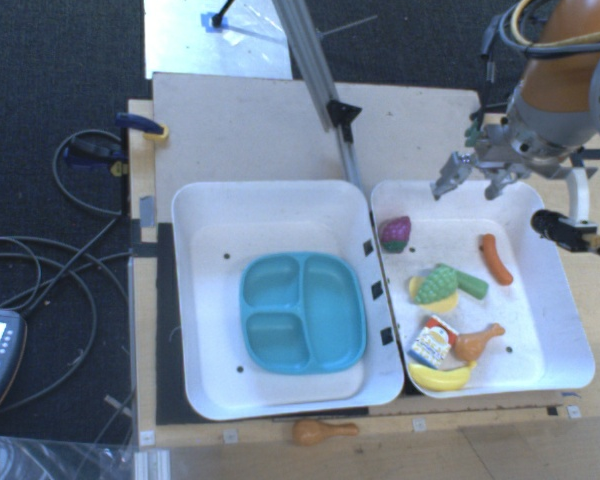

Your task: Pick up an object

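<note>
My gripper [473,180] hangs open above the far edge of the right bin [557,298], with nothing between its two fingers. Below it in that bin lie a purple-and-green toy fruit [395,231], an orange sausage [496,258], a green bunch on a yellow piece [438,285], a small printed carton [431,344], a brown drumstick [476,342] and a yellow banana [440,376]. The nearest to the gripper are the purple fruit and the sausage, both well below it in the view.
The left bin [205,268] holds a teal divided plate [302,312]. A slanted metal pole [310,48] crosses the back of the bench. An orange toy piece [324,430] lies on the bench's front edge. Cables [40,258] trail on the floor at left.
</note>
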Tool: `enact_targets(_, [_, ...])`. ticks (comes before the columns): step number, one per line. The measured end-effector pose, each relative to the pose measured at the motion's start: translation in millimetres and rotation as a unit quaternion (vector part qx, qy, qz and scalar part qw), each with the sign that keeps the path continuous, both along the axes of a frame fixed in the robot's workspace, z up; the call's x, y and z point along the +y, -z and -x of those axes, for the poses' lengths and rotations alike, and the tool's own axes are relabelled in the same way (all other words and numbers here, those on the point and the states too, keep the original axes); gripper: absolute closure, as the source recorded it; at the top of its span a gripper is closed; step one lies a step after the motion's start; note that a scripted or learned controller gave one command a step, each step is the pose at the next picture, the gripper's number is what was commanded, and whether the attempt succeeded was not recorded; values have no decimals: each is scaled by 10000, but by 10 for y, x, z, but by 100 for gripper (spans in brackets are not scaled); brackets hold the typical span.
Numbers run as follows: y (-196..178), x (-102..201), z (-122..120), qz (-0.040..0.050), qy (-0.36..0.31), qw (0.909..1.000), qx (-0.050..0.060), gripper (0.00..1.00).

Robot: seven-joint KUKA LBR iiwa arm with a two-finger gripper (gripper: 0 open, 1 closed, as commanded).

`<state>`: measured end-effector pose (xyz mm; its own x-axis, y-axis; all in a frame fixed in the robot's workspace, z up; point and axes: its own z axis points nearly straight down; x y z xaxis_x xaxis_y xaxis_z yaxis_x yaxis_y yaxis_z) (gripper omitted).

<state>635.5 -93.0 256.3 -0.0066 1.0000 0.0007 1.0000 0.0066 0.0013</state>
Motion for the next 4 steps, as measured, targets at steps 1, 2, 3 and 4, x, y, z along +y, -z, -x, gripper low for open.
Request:
enact_targets(1, [-1, 0, 0, 0, 3, 10000, -1, 0])
enact_targets(2, [615, 24, 50, 1, 26, 10000, 31, 0])
enact_targets(3, [1222, 45, -5, 2, 27, 10000, 28, 0])
enact_targets(4, [1369, 46, -69, 8, 18, 10000, -95, 0])
